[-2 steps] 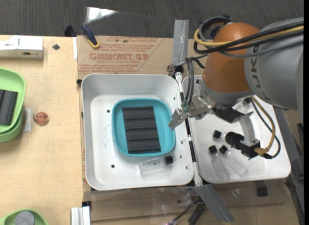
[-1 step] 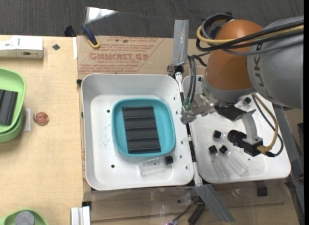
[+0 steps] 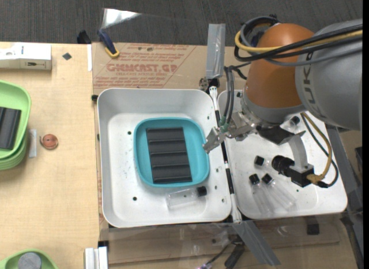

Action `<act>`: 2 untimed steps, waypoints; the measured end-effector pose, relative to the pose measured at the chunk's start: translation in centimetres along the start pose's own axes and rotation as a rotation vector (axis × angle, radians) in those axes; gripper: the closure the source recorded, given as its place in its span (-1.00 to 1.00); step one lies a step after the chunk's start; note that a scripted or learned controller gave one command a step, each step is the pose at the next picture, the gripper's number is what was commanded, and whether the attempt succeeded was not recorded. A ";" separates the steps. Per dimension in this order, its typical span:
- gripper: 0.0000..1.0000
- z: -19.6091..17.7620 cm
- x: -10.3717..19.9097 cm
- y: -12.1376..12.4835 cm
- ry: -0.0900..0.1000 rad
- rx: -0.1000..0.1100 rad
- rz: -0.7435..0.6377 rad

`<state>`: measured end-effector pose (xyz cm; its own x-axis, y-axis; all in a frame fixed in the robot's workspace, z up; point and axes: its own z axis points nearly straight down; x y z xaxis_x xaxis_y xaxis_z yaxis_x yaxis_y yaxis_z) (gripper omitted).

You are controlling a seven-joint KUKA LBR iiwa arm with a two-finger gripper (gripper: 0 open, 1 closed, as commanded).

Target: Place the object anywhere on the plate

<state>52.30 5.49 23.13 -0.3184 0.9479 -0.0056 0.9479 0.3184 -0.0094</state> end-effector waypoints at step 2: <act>1.00 4.0 2.6 0.2 0.005 -0.005 -0.202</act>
<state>51.67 7.96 19.14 -0.5023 0.8647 0.0010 0.8647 0.5023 -0.0044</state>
